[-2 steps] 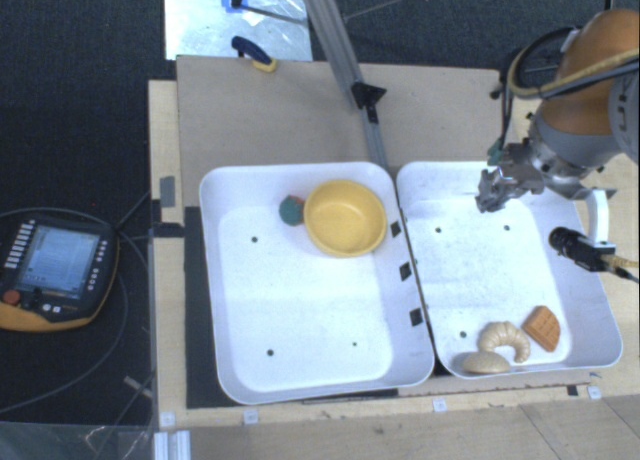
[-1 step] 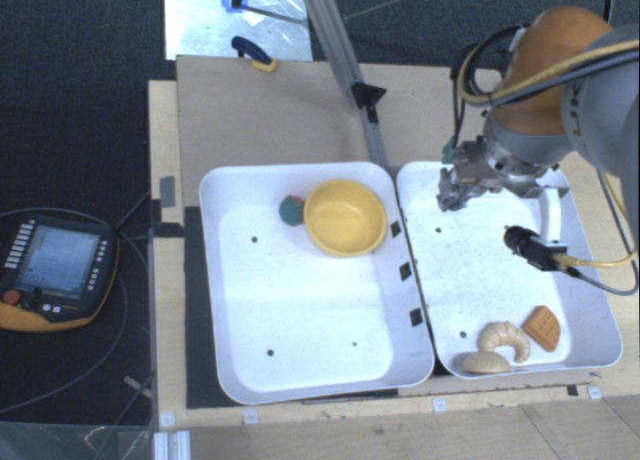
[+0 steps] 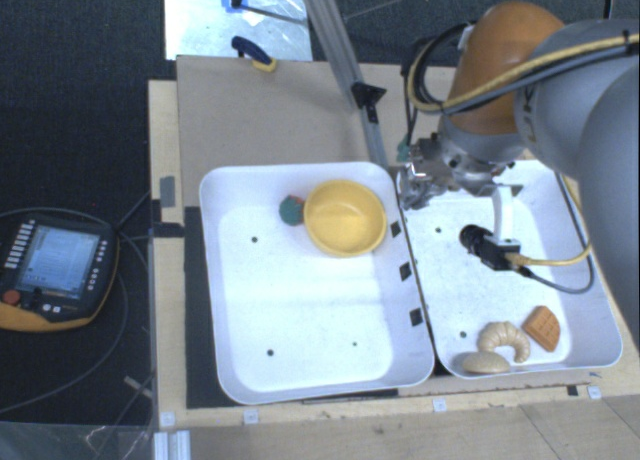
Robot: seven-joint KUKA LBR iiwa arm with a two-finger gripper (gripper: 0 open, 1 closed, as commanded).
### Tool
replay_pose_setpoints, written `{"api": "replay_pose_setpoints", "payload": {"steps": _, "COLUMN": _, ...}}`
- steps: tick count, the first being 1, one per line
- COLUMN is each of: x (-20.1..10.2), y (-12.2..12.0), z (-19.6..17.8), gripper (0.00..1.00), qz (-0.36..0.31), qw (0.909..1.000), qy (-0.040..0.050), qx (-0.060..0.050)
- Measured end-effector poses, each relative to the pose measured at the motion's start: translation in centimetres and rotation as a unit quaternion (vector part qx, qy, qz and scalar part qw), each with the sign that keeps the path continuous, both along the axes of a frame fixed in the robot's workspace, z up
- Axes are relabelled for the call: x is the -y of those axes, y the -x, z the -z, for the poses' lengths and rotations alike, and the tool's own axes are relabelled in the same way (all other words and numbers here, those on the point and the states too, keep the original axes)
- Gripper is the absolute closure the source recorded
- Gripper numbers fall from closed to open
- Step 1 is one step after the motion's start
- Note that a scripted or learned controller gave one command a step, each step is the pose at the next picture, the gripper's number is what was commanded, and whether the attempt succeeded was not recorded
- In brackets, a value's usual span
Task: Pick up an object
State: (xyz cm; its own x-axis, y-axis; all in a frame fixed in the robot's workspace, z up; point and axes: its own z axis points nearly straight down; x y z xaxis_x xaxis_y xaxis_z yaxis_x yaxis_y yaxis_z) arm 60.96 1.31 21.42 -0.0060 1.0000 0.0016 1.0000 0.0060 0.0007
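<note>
Nothing picked yet, I judge: my end effector [image 3: 415,186] hangs at upper centre over the bins' divide, its opening unclear; croissant [image 3: 506,338] and cracker [image 3: 542,327] lie lower right.

A single fixed camera sits above the bench [image 3: 260,118] and looks down at a slant, far enough back to take in both white bins whole: the left bin [image 3: 300,348] near the middle of the frame, the right bin [image 3: 590,348] toward the right edge. Dark floor shows along the left and top, where a teach pendant [image 3: 55,268] lies. The arm [image 3: 560,78] enters from the right, looming large near the lens.
</note>
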Motion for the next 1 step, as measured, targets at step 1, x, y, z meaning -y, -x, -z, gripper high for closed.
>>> {"api": "replay_pose_setpoints", "payload": {"steps": 1, "x": -6.08, "y": -0.24, "z": -0.31, "gripper": 1.0, "qz": 0.0, "qw": 1.0, "qy": -0.0001, "qx": 0.0}}
